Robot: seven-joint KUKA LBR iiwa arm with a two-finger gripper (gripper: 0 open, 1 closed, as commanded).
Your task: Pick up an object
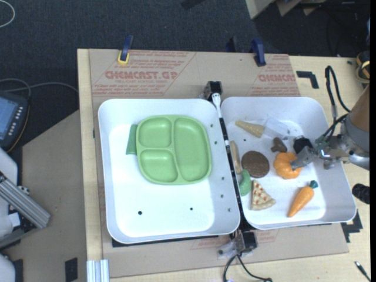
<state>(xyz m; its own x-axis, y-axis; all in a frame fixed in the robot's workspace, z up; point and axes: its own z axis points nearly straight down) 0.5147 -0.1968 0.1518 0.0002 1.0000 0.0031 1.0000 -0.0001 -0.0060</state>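
My gripper (301,154) reaches in from the right, low over the right bin (329,117), just right of an orange toy fruit (285,166) and close to touching it. A toy carrot (301,200) lies below the gripper. In the bin's middle sits a brown round cookie (255,163), with a pizza slice (261,196) in front of it. Toward the back are a cone (251,128) and a small brown piece (279,145). Nothing is seen held.
A green divided plate (174,149) lies in the left bin (117,175). A green piece (244,185) and a tan stick (235,155) lie along the right bin's left wall. A clear plastic piece (281,125) rests near the back. Cables hang at the right.
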